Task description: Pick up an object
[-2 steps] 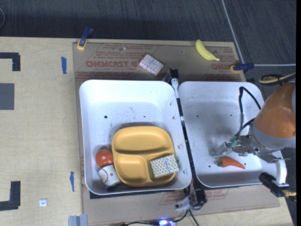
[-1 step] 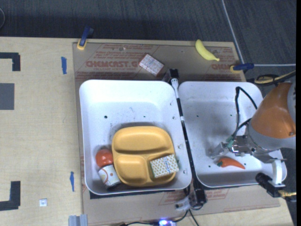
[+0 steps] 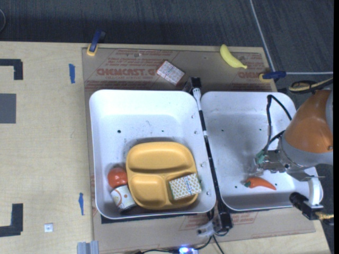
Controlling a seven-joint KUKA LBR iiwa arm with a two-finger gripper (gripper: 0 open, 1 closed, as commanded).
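— Two shallow white bins side by side on a brown cardboard sheet (image 3: 132, 70). Task thing where?

— In the right bin (image 3: 233, 115), near its front wall: small orange carrot (image 3: 259, 183) with a green end, lying flat on the white floor, long axis roughly left to right.

— And the gripper (image 3: 263, 165)?

— Down inside the same bin, just behind the carrot as seen from the camera, very close to its green end. Touching or apart: cannot tell. Open or closed: cannot tell either, too small and dark at this angle. Nothing visibly clamped.

— Rest of the arm (image 3: 312, 128)?

— Reaching in from the right, orange band bulking over the bin's right rim, black cable looping up along the wrist.

— Left bin (image 3: 106, 120)?

— Crowded at the front. Yellow divided plate (image 3: 159, 160), with a patterned block (image 3: 184, 186) sitting in its front-right compartment. Just left of the plate, a red ball-like item (image 3: 117, 177) and beside it a small white can (image 3: 122, 197), tilted against the bin's corner.

— Outside the bins?

— On the cardboard behind them, a yellow banana (image 3: 232, 57) above the right bin and a small checkered box (image 3: 169, 72) above the left. Blue clamps at the cardboard's far corners, one at left (image 3: 96, 41), one at right (image 3: 273, 75).
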